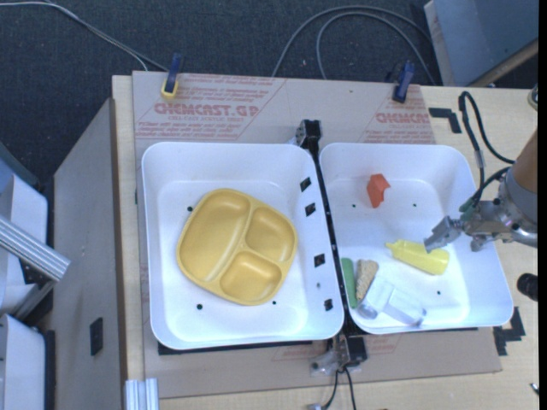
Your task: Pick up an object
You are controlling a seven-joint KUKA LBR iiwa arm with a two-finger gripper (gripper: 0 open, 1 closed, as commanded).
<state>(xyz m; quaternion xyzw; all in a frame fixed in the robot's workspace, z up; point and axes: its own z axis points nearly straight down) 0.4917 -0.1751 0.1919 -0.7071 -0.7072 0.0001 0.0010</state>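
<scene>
The claw (443,233) hangs just right of the yellow bottle (418,255) in the right bin (479,186); whether it is clenched, I cannot tell. Closing off-centre could nudge the bottle away.

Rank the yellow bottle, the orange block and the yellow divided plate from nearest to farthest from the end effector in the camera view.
From the end effector:
1. Yellow bottle, right bin, just below-left of it.
2. Orange block, right bin, toward the far wall.
3. Yellow divided plate, in the left bin.
</scene>
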